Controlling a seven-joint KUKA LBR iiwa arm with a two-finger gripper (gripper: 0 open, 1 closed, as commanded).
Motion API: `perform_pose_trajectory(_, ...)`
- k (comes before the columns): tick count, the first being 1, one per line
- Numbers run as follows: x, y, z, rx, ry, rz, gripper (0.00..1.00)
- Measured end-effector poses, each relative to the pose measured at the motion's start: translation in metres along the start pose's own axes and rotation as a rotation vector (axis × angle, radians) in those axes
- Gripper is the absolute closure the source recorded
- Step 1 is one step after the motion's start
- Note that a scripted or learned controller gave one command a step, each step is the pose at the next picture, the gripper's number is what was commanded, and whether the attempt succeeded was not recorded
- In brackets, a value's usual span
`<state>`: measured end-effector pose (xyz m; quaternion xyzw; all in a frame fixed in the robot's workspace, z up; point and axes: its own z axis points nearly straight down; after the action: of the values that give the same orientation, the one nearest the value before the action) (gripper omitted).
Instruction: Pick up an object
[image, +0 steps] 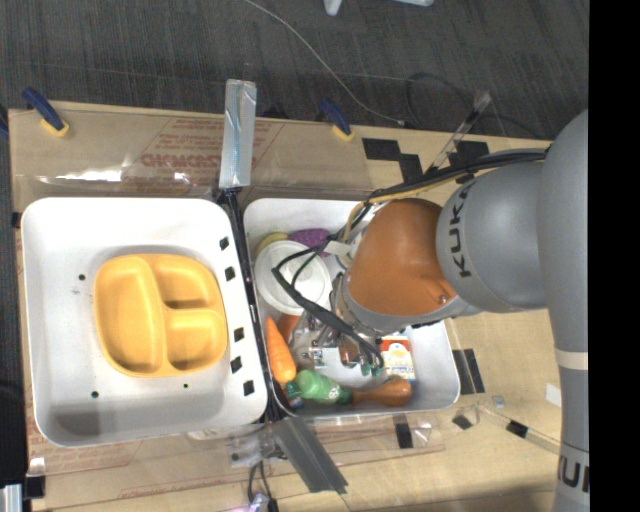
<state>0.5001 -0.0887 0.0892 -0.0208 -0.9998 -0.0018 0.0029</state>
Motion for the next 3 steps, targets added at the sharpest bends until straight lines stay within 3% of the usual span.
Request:
perform_pose_trajectory(1, -0.059, 0.002, -0.17, 0.004, -0.013, 0.138, 1.0)
perform_pose_trajectory(2, -0.132, -0.009, -0.183, 0.004, -0.002, 0.111, 1.0)
perform_pose_trajectory(3, -0.133, -0.007, -0.19, 0.004, 0.003, 0.105, 1.0)
